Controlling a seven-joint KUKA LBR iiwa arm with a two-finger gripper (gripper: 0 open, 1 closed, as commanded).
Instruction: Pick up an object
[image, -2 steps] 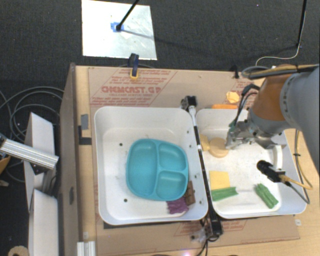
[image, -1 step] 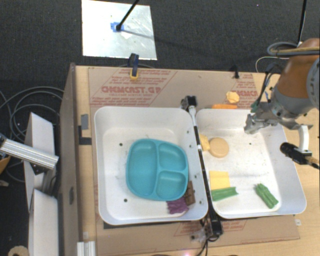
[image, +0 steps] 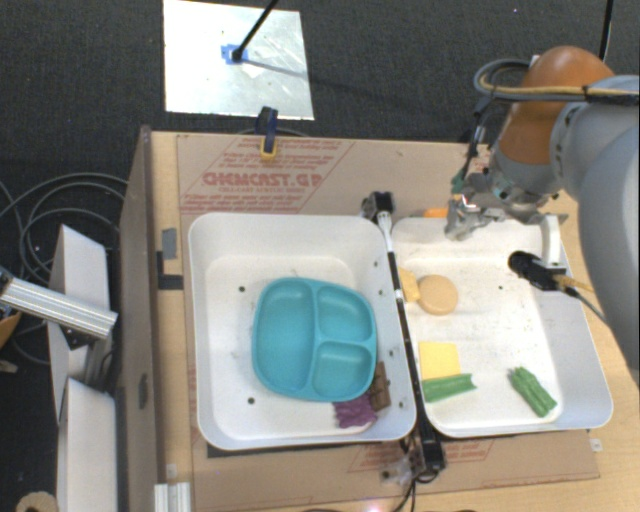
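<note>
Two white bins sit side by side. Gripper (image: 462, 222) is at the right bin's (image: 580, 330) 12 o'clock rim; its opening cannot be determined. Tan round object (image: 437, 294) lies nearby at the gripper's 7 o'clock, apart from it.

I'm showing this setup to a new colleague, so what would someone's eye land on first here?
Probably the teal divided plate filling much of the left bin, the brightest thing in view. Next comes the grey arm with its orange band reaching in from the right, its gripper over the far edge of the right bin, where a tan round piece, a yellow square and two green pieces lie.
</note>
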